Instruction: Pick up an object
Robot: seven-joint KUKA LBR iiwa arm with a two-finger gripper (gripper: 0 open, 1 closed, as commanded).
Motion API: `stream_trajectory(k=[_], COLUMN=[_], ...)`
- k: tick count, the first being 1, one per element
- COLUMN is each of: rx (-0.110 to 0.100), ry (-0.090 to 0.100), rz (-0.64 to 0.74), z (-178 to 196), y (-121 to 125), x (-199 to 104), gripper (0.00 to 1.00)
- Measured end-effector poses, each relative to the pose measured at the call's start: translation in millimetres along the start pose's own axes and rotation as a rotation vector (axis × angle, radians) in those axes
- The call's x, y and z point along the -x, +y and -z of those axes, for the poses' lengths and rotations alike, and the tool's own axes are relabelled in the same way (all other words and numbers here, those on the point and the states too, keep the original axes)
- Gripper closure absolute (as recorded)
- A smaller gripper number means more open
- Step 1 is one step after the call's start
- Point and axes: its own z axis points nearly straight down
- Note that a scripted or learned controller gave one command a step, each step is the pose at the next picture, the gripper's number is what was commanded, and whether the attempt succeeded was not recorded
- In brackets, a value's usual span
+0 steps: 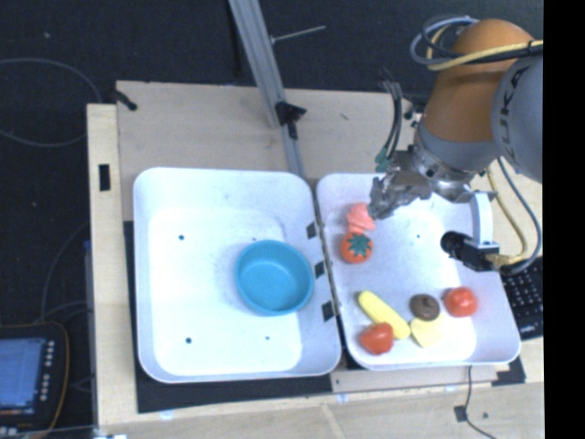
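Note:
My gripper (382, 199) hangs over the upper left part of the right bin (484, 346). A pink object (359, 217) lies just below and left of it, close to or touching its tip; I cannot tell which. Below the pink object sits an orange fruit with a green top (356, 248). Along the bin's front lie a yellow banana (382, 308), a red tomato (377, 338), a brown ring-shaped piece (424, 306), a pale yellow piece (426, 333) and a red fruit (460, 301).
A blue bowl (272, 277) stands in the left bin (164, 199), near its right wall. A grey metal bar (265, 71) slants down from the top to the gap between the bins. A keyboard (528, 305) lies at the right edge.

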Motion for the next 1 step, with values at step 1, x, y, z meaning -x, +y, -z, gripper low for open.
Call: stream_trajectory(k=[1], rx=[-0.002], ry=[0.000], rz=[0.000], z=[-11.7], y=[-21.4], x=[-54.5], gripper=[1.00])
